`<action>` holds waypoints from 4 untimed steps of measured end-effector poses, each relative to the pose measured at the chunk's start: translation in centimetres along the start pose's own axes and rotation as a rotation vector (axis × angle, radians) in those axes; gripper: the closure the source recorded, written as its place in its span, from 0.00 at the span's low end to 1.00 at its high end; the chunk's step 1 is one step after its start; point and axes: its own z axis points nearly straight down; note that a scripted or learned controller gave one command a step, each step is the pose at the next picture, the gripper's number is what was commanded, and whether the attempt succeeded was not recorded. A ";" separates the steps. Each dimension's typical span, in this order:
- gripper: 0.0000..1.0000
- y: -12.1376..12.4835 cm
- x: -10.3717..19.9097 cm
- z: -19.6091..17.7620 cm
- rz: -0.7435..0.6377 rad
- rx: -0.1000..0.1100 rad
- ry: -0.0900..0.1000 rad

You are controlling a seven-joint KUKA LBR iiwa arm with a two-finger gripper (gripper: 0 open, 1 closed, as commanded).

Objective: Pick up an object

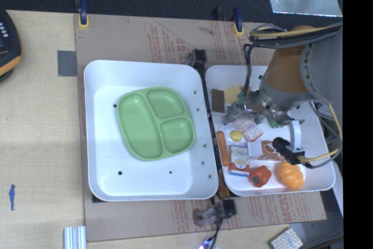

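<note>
Tool (240, 109) fingers hidden, low in right bin (323, 183)

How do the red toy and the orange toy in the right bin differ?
The red toy is smaller and darker; the orange toy is bigger and rounder. The red toy sits nearer the bin's middle, the orange toy nearer its right corner. Both lie along the right bin's near edge, side by side.

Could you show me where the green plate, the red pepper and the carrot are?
green plate (140, 125): camera view, on the floor of its large left compartment.
red pepper (260, 175): camera view, on the middle of its red body.
carrot (222, 148): camera view, midway along its orange length.
</note>
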 end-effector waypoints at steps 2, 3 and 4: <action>0.00 3.8 -3.0 -1.1 0.001 -0.006 -0.002; 0.00 -4.3 -1.9 -0.2 0.004 0.010 0.003; 0.00 2.8 -1.2 -0.3 0.001 -0.004 0.000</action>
